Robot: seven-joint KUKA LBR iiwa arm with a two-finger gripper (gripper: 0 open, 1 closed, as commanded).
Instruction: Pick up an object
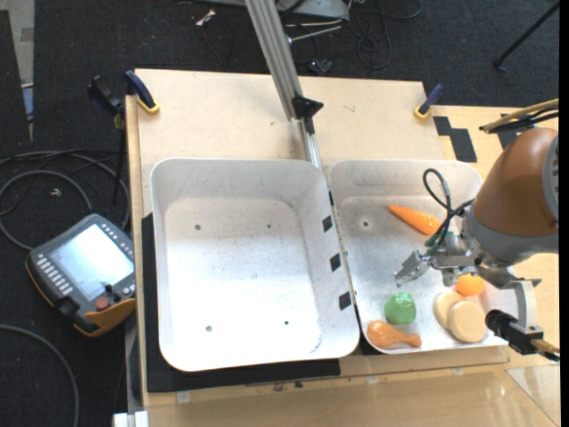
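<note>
Item 1: my two-finger metal gripper [411, 269], above the floor of the right shallow white plastic bin [373, 181]. Its fingers look slightly parted with nothing between them.

Item 2: objects to pick, five in all, every one in the right bin. One long orange plastic carrot [413, 218] at 12 o'clock from my gripper, apart from it. One round green ball [400, 308] at 6 o'clock, near. One tan pear-shaped piece [392, 334] beyond the ball, by the front wall. One small orange ball [469, 285] at 3 o'clock, beside my wrist. One cream round bun-like piece [459, 318] at 4 o'clock.

Item 3: left shallow white plastic bin [164, 181], at 9 o'clock, touching the right bin along a shared wall.

Item 4: one grey-and-orange handheld control pendant [82, 274] on the floor.
</note>
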